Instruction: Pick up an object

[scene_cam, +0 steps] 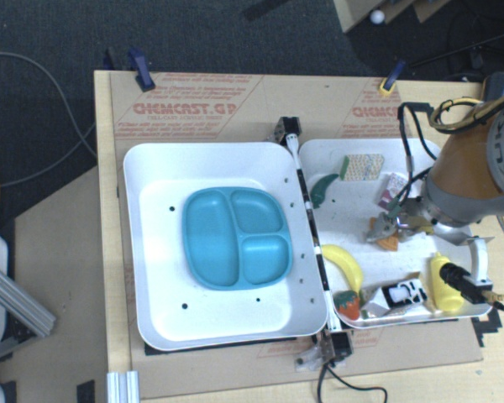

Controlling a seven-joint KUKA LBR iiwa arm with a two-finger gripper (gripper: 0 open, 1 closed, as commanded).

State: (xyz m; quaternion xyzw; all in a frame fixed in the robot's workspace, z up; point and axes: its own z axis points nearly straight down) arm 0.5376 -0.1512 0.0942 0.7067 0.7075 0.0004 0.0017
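- The gripper (390,225) is low in the right bin (365,148), tips at a small orange object (389,243); whether they grip it I cannot tell.
- Judged step: the grasp; next comes a straight lift.
- A banana (343,266) lies near, the blue divided plate (236,237) in the left bin (155,183).

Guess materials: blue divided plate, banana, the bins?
Blue divided plate: likely moulded plastic, matte, uniform colour with soft rounded dividers. Banana: probably a plastic toy, smooth and evenly yellow. Bins: thin white plastic, slight sheen, rounded corners.
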